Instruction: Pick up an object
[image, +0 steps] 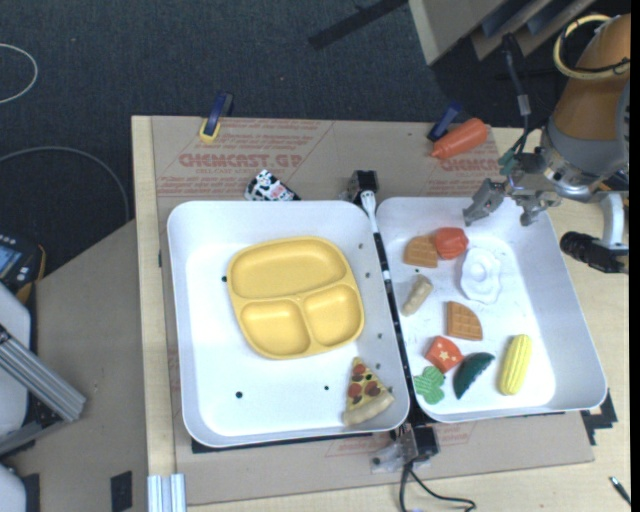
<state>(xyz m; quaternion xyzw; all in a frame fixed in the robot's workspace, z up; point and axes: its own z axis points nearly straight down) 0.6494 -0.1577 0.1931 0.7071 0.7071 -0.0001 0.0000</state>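
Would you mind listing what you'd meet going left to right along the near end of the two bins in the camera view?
Pizza slice → green broccoli piece → dark green cucumber → corn cob.

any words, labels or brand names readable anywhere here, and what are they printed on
"CHEMCAST GP" in red print, repeated on the brown paper-covered board under the two white bins; the copy at its upper left reads most clearly.
Further red print at the board's upper right and along its lower edge is too faint and partly covered to read.
Nothing readable on the yellow divided plate, the pizza slice toy or the other toy foods.
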